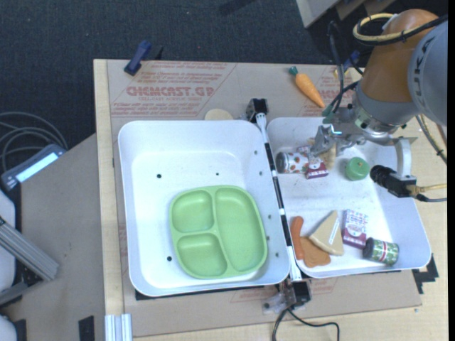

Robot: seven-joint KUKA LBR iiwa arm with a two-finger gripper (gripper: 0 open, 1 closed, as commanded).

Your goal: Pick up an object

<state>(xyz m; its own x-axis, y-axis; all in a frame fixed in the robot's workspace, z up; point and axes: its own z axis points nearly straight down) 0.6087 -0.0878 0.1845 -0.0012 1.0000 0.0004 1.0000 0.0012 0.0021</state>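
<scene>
My gripper point(321, 146) hangs low over the back of the right bin point(419, 226), its tip just above and to the right of a small can point(298, 163) with a red and white label that lies on its side. A green round object point(357, 167) sits a little to the gripper's right. Nearer the front of this bin lie a sandwich wedge point(327, 233), an orange sausage point(297, 231), a pink box point(355, 226) and a second small can point(381, 250). Nothing visibly sits between the gripper's tips.
The left bin point(142, 162) holds a green divided plate point(217, 231). On the bench behind the bins lie a toy carrot point(308, 85), a blue object point(137, 57) and a tan disc point(219, 114). A black clip point(256, 108) joins the bins.
</scene>
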